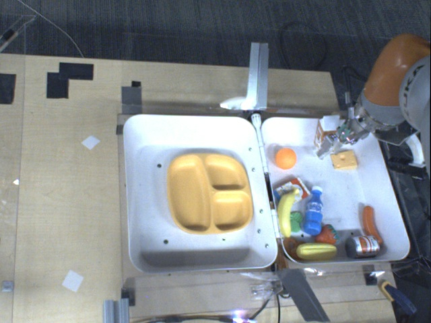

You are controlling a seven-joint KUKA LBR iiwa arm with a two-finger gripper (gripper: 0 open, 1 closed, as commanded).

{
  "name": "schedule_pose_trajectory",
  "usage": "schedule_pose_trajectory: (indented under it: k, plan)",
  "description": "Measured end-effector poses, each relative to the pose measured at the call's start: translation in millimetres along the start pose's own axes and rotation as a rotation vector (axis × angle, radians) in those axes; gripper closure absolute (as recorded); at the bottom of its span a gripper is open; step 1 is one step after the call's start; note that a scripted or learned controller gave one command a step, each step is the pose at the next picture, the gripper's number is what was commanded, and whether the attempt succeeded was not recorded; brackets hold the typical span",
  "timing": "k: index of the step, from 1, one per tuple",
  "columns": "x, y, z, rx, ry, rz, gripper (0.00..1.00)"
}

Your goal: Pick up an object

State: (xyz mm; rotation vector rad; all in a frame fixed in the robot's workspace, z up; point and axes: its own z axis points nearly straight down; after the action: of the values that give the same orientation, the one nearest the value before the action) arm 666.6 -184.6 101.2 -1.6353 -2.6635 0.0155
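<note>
My gripper (329, 140) hangs over the far part of the right bin (397, 210), reaching in from the right under the orange-banded wrist. A yellow cheese block (344, 160) lies just in front and to the right of it, and an orange ball (285, 157) sits to its left. Nearer the front lie a banana (286, 210), a blue bottle (313, 212), a red sausage (371, 223), a dark can (363, 246) and a yellow oblong fruit (315, 251). A small red piece (327, 233) sits between the bottle and the can.
The left bin (145, 180) holds a yellow divided tray (209, 192). A metal post (258, 76) stands behind the wall between the bins. Cables run along the bench at the right.
</note>
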Motion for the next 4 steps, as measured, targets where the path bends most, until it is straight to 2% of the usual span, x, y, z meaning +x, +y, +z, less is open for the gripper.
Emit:
schedule_pose_trajectory:
  k: [1,2,3,4]
  plan:
    - [71,-22,-71,-0.03,-0.016,-0.014,1.0]
    - [28,-4,-17,-0.019,-0.011,-0.041,1.0]
    - [8,9,-11,-0.023,-0.019,-0.284,1.0]
    - [10,8,-10,-0.017,-0.008,-0.285,0.0]
